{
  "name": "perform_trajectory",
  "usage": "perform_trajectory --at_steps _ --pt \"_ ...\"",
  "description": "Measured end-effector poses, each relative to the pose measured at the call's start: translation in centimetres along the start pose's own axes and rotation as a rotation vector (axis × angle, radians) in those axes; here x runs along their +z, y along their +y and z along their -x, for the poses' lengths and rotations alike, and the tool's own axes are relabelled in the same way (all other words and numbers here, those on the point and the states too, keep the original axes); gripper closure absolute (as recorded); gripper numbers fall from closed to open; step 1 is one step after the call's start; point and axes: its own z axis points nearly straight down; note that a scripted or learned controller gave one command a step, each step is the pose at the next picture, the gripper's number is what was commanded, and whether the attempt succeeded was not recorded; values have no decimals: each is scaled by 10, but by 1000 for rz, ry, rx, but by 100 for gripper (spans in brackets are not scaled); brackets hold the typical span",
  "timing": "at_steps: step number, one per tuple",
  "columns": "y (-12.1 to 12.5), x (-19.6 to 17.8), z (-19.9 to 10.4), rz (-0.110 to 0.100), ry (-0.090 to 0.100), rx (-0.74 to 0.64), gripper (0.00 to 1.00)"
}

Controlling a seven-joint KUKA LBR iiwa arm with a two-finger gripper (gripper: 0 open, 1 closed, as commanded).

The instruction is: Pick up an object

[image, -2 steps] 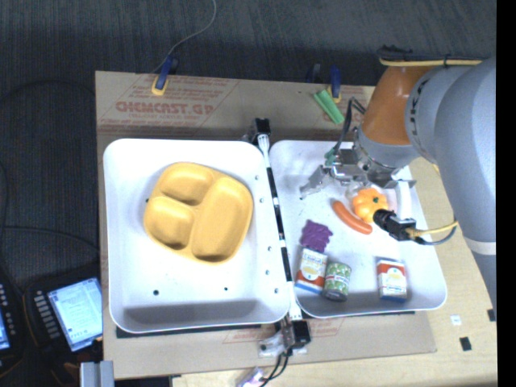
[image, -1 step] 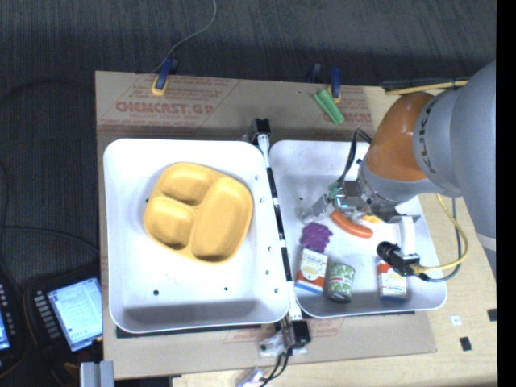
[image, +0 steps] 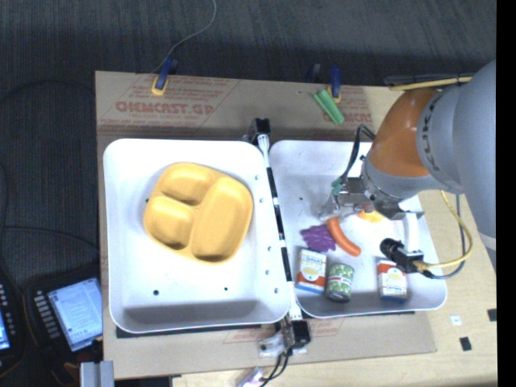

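In the right bin (image: 419,301), 3 small packages line the near wall: a white and orange carton (image: 311,269) to the left, a green can (image: 339,281) touching it, and a second carton (image: 392,280) set apart nearer the bin's right wall. Just behind the first carton we see a purple toy (image: 318,235) touching an orange carrot (image: 345,239), which lies slanted toward the bin's middle. Farther back in the same bin, the gripper (image: 352,197) hangs low over the floor just beyond the carrot's upper end; we cannot tell how its jaws stand, since the grey and orange arm (image: 427,143) covers them. Left of this bin, the left bin (image: 121,216) holds a yellow divided tray (image: 198,210), upside down. Beyond the right bin's far wall, a green clip (image: 329,106) rests on the brown board (image: 242,107).
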Motion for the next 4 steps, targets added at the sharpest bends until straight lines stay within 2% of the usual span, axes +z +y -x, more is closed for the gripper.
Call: perform_trajectory --at_steps 1,2,3,4 --pt "-55 -86 -49 -11 4 -2 100" --pt "-55 -86 -49 -13 4 -1 0" --pt "-86 0 -24 -4 4 0 0" --pt "-84 -11 -23 2 2 1 100"
